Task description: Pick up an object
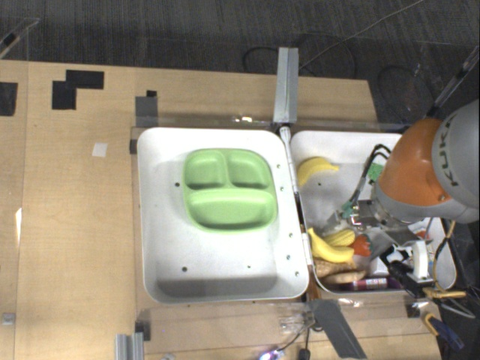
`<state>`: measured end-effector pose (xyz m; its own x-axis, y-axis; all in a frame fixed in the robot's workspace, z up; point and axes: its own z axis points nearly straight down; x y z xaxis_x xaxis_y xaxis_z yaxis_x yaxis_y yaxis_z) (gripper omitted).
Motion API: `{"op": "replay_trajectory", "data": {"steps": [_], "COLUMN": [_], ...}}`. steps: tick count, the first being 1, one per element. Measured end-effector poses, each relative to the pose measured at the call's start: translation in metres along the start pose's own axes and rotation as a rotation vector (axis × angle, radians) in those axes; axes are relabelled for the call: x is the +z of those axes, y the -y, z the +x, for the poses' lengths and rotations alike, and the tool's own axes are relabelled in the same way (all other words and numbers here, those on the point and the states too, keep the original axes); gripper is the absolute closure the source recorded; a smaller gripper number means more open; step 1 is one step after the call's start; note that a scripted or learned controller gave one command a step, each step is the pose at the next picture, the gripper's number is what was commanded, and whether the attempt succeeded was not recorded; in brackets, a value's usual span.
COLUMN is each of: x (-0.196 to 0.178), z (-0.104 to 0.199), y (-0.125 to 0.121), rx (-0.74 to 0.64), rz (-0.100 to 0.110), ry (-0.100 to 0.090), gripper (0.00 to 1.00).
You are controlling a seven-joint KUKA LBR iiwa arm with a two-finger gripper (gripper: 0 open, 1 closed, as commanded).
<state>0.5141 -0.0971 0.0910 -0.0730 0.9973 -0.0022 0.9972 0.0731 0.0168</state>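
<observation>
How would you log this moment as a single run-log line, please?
arm: over right bin | gripper: low among bananas, grasp unconfirmed | left bin: green divided plate

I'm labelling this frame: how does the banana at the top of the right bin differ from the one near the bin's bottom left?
The upper banana lies alone on bare bin floor, away from the arm; the lower banana sits in a pile of items right beside the gripper. The upper one looks paler yellow and curls into a tight arch; the lower one is deeper yellow and stretched flatter. Both are yellow and lie in the right bin.
</observation>
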Motion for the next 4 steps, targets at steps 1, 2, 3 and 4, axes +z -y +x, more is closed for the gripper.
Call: {"op": "replay_trajectory", "data": {"steps": [1,2,3,4], "x": [-0.012,-0.012,0.003,-0.028], "z": [0.003,0.002,-0.004,-0.033], "y": [-0.004,-0.004,-0.099,-0.064], "rx": [-0.003,-0.003,-0.065,0.12], "rz": [-0.009,-0.008,0.002,0.013], "ry": [-0.003,-0.003,-0.001,-0.001], "gripper": [1.0,0.0,0.0,0.0]}}
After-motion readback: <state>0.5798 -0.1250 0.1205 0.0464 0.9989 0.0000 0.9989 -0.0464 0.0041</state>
